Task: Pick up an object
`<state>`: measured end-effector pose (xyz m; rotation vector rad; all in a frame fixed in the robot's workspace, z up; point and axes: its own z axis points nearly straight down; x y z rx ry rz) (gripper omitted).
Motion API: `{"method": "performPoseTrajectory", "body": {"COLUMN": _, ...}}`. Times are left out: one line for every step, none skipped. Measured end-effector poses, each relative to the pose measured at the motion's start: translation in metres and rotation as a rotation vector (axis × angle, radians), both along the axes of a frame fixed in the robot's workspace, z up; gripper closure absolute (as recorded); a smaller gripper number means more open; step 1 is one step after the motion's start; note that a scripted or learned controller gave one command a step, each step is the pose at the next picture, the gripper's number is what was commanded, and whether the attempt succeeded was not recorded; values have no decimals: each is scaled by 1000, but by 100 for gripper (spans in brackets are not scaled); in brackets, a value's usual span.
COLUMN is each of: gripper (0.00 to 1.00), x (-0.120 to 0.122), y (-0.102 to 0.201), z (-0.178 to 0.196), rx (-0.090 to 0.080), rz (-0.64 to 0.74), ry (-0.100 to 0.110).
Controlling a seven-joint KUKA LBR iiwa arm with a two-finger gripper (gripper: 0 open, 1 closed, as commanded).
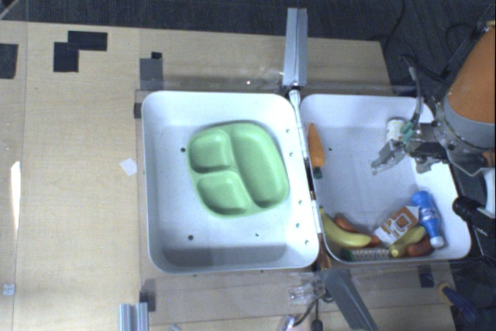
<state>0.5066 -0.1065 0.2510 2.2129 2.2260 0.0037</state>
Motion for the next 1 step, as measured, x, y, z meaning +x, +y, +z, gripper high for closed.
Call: {"method": "performPoseTrajectory", "body": {"gripper": 0, "x": 16, "y": -9, "z": -41, "rx": 2, "rz": -142, "ry": 1}}
